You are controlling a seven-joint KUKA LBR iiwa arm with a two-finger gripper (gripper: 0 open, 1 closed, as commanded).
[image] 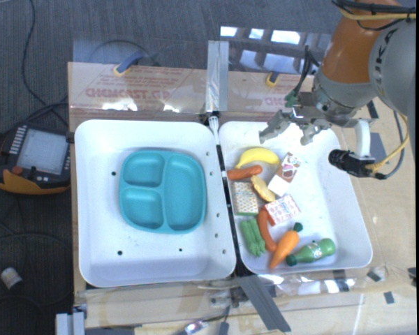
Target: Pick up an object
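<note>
You are at the reaching step. Your jaws (291, 126) hang spread wide open, holding nothing, over the far end of the right white plastic bin (349, 208). The curved yellow toy banana (258, 158) lies just below them. Next, go down and close.

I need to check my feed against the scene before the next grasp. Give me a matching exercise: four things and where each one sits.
Things:
1. teal divided plate
2. banana
3. green bottle
4. gripper

Places:
A. right bin, near corner
B. above the right bin's far end
C. left bin
D. right bin, far part

Pairs: 1-C, 2-D, 3-A, 4-B
</note>
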